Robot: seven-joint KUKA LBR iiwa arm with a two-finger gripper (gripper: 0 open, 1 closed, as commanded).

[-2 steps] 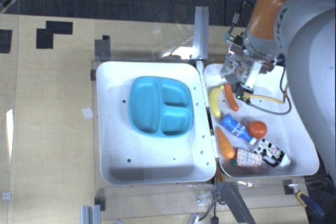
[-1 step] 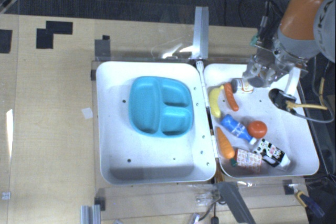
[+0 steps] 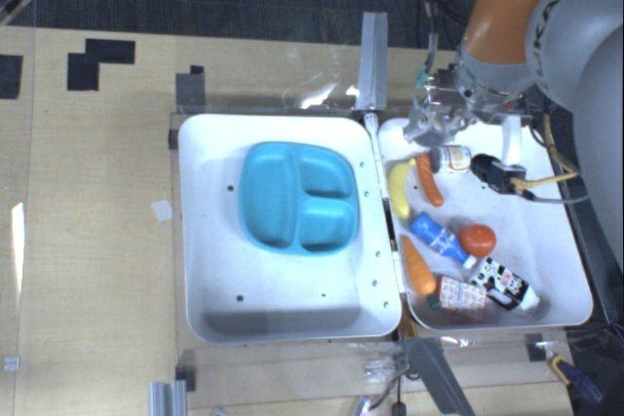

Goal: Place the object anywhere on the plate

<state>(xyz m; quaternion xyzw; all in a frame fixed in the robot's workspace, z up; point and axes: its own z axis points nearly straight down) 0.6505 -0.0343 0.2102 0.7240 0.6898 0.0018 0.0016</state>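
Gripper (image 3: 439, 127) at right bin (image 3: 570, 253) far-left corner, above hot dog (image 3: 429, 180); finger state unreadable. Lower squarely over hot dog, avoiding banana (image 3: 399, 188). Then carry to blue plate (image 3: 297, 197), mid left bin (image 3: 210, 239).

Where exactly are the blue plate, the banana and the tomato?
blue plate (image 3: 297, 197): camera view, middle divider ridge.
banana (image 3: 399, 190): camera view, middle of its yellow body.
tomato (image 3: 478, 239): camera view, centre of its red top.

Grey arm (image 3: 585, 24) with orange band (image 3: 509, 5) and black cables (image 3: 531, 182).
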